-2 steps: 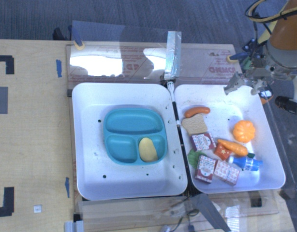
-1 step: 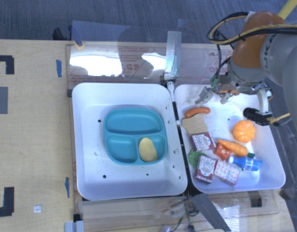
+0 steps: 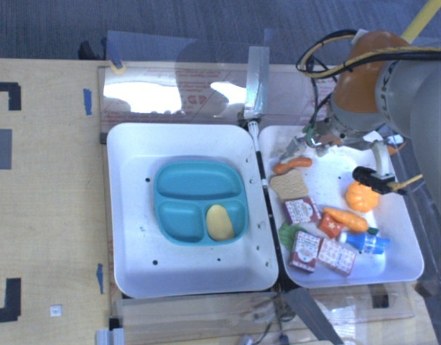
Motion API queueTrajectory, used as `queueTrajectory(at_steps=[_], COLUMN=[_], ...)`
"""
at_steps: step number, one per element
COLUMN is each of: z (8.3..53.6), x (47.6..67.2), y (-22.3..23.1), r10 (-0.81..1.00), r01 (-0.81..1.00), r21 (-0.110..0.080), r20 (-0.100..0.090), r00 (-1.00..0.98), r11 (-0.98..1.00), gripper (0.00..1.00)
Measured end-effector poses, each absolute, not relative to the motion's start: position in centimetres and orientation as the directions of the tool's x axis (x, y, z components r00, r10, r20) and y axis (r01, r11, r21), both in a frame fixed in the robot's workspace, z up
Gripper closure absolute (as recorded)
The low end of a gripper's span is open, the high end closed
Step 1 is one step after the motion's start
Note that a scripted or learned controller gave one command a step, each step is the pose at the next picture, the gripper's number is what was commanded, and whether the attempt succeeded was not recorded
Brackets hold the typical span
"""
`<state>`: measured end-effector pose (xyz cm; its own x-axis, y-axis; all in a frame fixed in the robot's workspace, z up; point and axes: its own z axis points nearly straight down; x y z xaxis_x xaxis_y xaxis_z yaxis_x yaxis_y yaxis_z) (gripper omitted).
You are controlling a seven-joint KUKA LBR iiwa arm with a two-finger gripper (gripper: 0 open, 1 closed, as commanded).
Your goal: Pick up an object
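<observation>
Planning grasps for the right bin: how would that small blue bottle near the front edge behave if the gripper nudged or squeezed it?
The blue bottle lies on its side, so a sideways nudge would probably roll it. It looks like smooth plastic, likely light and a bit slippery between fingers. The orange carrot and a red-and-white packet sit close beside it, which may block rolling or get dragged along.

Grey arm (image 3: 414,99) enters from the right, angled down and leftward. Orange band (image 3: 364,74) sits just up and right of the gripper, black cables looping over it. Gripper (image 3: 307,144) hangs at the low left end of the wrist, tips pointing down-left. Metal finger parts are blurred, so the gap can't be read.
</observation>
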<state>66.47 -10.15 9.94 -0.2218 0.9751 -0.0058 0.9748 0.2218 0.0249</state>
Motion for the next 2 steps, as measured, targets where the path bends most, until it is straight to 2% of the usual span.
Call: queueTrajectory(at_steps=[1, 2], z=[9.90, 9.90], x=[67.11, 66.98], y=[-10.09, -10.54], r10=[0.961, 0.929], r01=[0.961, 0.929], r21=[0.010, 0.004], r20=[-0.007, -0.008], r00=[-0.277, -0.370], r11=[0.277, 0.370], gripper=[0.00, 0.00])
